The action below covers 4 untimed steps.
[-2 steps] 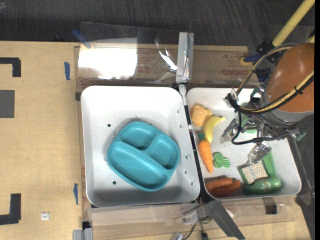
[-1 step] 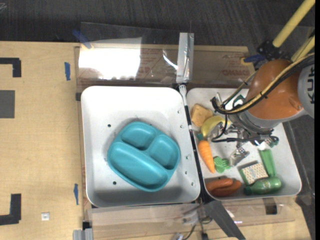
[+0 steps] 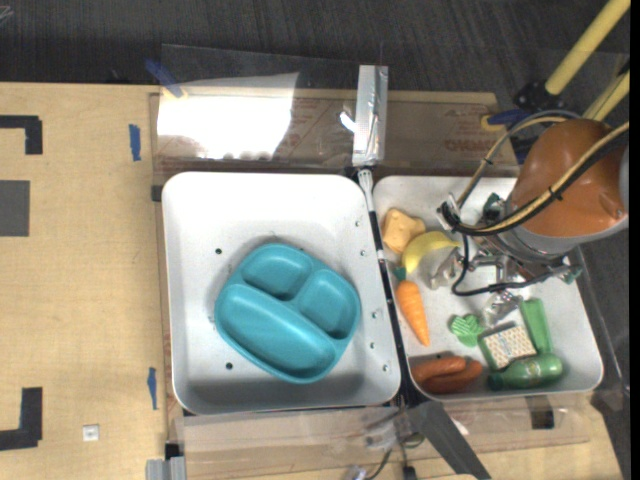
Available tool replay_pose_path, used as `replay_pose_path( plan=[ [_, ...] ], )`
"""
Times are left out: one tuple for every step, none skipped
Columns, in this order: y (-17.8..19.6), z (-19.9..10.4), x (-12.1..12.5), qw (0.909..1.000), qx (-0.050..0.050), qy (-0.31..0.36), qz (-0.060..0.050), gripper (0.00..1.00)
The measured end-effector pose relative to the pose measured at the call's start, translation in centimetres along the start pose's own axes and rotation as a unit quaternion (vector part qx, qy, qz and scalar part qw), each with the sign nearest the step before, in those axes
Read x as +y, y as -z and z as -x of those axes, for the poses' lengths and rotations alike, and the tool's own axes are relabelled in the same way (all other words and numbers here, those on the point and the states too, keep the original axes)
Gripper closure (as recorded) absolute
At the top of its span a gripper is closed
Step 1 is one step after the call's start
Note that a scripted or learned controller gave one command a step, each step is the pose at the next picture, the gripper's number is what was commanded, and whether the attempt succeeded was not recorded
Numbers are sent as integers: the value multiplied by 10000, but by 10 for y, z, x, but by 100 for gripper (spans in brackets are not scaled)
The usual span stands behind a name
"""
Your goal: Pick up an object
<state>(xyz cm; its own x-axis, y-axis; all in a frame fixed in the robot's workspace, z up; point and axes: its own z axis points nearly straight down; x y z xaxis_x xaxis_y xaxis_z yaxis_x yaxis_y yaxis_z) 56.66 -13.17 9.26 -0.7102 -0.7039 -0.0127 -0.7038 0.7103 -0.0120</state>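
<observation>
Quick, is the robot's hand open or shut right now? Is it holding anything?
Gripper: low in the right bin among the toy food; open or shut cannot be told, and no object is seen in its grasp.

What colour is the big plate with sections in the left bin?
Teal blue: the plate, seen in the camera view.

Arm (image 3: 570,183) cut off by the right edge. Its wrist hides the right bin's (image 3: 590,353) far right corner. Gripper (image 3: 480,268) is a blur of cables; finger state unreadable. Small green item (image 3: 463,326) beside the carrot (image 3: 412,311): too small to identify.
</observation>
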Motion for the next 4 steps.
replay_pose_path(
  plan=[
    [1, -41, 22, 9974, -3, -715, -20, 0],
    [96, 4, -103, 9997, 10, -252, -3, 0],
    [4, -48, -78, 9991, 21, 428, 22, 0],
    [33, -89, -40, 9894, 37, 1449, 56, 0]
  ],
)
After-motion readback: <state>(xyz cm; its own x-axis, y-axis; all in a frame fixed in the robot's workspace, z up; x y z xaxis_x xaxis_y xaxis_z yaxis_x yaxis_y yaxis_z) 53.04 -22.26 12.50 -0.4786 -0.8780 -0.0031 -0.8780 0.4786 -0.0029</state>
